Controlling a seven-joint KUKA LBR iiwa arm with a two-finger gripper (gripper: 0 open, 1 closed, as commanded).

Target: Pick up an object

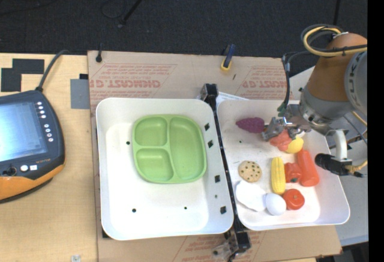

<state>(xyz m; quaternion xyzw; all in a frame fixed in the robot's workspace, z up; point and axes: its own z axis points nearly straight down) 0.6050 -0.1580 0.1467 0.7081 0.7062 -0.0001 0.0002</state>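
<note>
Nearest the camera in the right bin [336,216]: a white egg [275,204] beside a white lump [251,196], with a tomato [293,199] just right of the egg. One row back: a cookie [249,171], a corn cob [277,174] standing with its long axis running near-to-far, and an orange carrot-like piece [306,169] lying roughly parallel to it.

Further back, my gripper [277,130] sits low over the bin, right at a small cluster: a yellow lemon-shaped piece [294,145] touching a red-orange piece [280,141]. Both lie just toward the near side and slightly right of the gripper tip. A purple piece [251,125] lies just to its other side, long axis across the bin.

Gripper state: cannot tell (the tip is a small grey blur against the toys, and I can't make out whether anything is between its parts).

Judgement: the red-orange piece is the likeliest target, being the closest thing to the tip; a short shift toward the near side should centre on it.

Left bin [114,219] holds a green divided tray [170,148], well apart from the arm. Farthest back, a clamp [227,57] on the bench edge.
</note>
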